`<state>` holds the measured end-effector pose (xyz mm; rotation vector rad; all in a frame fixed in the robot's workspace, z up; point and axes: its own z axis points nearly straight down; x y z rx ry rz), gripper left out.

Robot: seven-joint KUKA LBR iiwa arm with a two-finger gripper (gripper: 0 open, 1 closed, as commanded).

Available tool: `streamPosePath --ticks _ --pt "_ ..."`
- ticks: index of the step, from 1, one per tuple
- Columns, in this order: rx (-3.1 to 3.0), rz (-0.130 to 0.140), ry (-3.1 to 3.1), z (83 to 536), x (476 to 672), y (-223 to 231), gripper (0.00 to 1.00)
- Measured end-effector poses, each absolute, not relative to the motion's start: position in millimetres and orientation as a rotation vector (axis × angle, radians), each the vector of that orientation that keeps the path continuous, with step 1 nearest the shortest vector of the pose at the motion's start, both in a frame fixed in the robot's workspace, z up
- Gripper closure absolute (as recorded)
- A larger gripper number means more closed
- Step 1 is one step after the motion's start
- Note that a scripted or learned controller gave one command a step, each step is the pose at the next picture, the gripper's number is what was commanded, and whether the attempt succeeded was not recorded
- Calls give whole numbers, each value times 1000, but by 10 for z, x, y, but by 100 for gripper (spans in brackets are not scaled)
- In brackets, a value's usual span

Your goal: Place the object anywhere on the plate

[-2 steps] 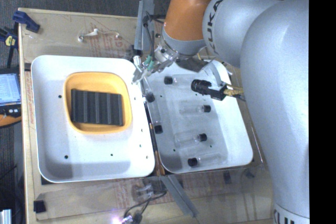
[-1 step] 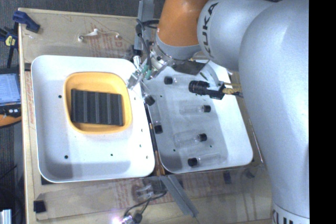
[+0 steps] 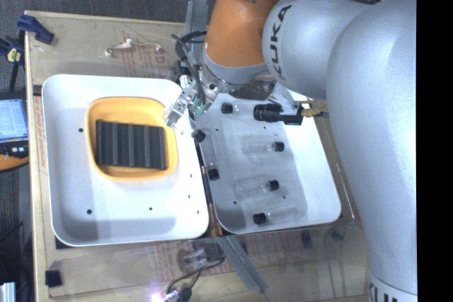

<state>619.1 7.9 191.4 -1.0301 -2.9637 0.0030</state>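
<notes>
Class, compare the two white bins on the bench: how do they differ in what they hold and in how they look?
The left bin holds a yellow plate bearing a dark ribbed block; the right bin holds small clear vials with black caps. The left bin lies open to view; the arm overhangs the right bin. Both are shallow and white.

A robotics lab: a grey KUKA industrial arm (image 3: 340,46) reaches over a plywood worktop (image 3: 92,39) with two shallow white plastic bins (image 3: 64,208), with clamps and loose cables around.
</notes>
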Motion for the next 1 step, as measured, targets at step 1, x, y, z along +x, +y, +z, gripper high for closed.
streamPosePath --ticks 1 --pt "-1031 3 -2964 1914 6192 76 0"
